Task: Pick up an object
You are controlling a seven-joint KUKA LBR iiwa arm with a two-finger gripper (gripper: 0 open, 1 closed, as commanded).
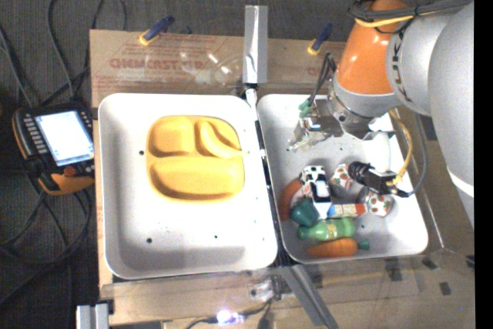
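The hand (306, 133), fingers apart and holding nothing, is hovering over the right bin (279, 119); it should be centring on one toy (314, 182) before dropping.

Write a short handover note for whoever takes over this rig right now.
Gripper: over the upper part of the right bin, nothing seen between its fingers; open or shut unclear.
Things: carrot, green bottle and other small toys heaped at the right bin's lower end. Yellow divided tray lies in the left bin.
Done: no pick visible.
Left: lower onto one toy, grasp, lift.
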